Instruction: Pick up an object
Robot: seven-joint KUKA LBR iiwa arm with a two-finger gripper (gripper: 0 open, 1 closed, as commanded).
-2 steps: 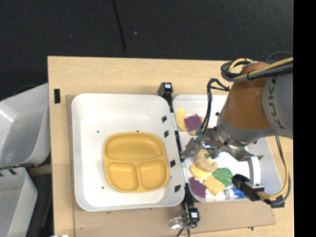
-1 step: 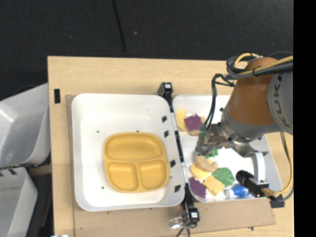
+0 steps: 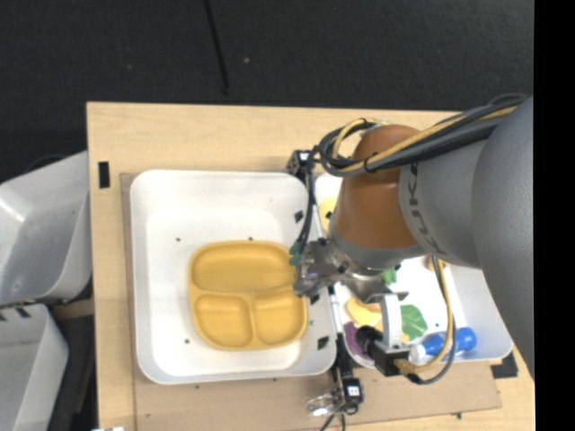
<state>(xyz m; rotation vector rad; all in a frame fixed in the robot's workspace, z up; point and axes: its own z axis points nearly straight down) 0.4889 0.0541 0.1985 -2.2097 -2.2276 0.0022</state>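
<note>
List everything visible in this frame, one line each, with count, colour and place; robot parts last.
bins: 2, white, side by side on the bench; the right one is mostly hidden under the arm
divided plate: 1, yellow, three compartments, lying in the left bin
small objects: several, including green, yellow, blue and purple ones, in the right bin, partly hidden
bench: 1, light wood, under both bins
arm: 1, grey with an orange band, over the right bin
gripper: 1, dark, at the plate's right edge

A pale wooden bench (image 3: 198, 133) is seen from above, set against a dark, almost black floor (image 3: 269, 34). A thin dark line is seen crossing the floor. Grey-white moulded shapes (image 3: 40, 232) are seen beyond the bench's left edge.
</note>
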